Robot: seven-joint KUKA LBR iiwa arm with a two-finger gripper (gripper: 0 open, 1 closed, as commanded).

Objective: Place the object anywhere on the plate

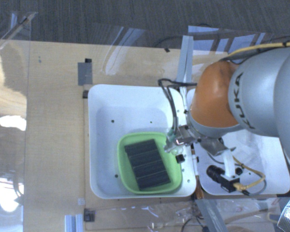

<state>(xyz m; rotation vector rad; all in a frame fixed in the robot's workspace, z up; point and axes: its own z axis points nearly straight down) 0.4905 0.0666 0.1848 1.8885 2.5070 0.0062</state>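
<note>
A green plate [123,170] rests in the left bin [106,124], toward its front right corner. On the plate lies a black ribbed rectangular object [146,164], flat, its long side running from far-left to near-right. My gripper [172,143] hangs over the plate's right rim, just right of the object's far end and apart from it. Nothing shows between its tips. The grey and orange wrist hides what lies behind the gripper.
The right bin [261,178] is mostly covered by the arm; crinkled clear plastic shows on its floor. The wall between the two bins runs right under the gripper. Bare white floor lies left of and behind the plate.
</note>
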